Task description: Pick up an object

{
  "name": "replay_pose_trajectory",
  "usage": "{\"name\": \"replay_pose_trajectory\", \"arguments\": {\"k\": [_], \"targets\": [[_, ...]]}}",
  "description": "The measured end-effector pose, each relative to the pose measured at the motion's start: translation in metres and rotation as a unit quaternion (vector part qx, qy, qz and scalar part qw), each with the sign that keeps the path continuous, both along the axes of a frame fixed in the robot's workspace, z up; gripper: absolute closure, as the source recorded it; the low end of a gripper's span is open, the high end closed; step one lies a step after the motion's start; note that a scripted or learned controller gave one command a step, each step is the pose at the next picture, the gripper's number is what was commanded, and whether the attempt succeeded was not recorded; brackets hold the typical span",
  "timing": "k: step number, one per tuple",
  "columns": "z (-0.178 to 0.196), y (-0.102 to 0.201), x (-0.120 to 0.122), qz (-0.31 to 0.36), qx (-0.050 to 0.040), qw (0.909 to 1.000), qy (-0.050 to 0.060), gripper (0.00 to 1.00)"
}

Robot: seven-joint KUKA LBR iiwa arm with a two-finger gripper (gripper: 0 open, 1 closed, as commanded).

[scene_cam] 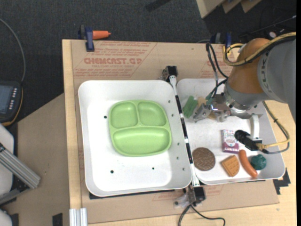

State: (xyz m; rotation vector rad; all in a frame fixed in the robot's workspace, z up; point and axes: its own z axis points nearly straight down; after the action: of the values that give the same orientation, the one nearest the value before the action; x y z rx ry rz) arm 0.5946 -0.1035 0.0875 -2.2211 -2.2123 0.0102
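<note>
Robotics lab, from what I see. Grey KUKA arm with orange band [254,74] reaching over plywood-topped desk [70,126]; two shallow white plastic bins [94,173] side by side; blue-and-orange clamp [91,35] on desk edge; loose black cables [214,60]; dark carpet floor [37,13].

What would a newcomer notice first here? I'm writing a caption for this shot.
The green divided plate sits alone in the left bin. The grey and orange arm reaches into the right bin, its gripper low beside a green item. Small toy foods cluster at that bin's near end: a brown cookie, a cracker, a sausage.
</note>
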Motion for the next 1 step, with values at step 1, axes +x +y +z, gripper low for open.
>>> {"name": "replay_pose_trajectory", "arguments": {"k": [1], "targets": [[-0.001, -0.0365, 0.0753, 0.003, -0.0016, 1.0, -0.009, 0.0]]}}
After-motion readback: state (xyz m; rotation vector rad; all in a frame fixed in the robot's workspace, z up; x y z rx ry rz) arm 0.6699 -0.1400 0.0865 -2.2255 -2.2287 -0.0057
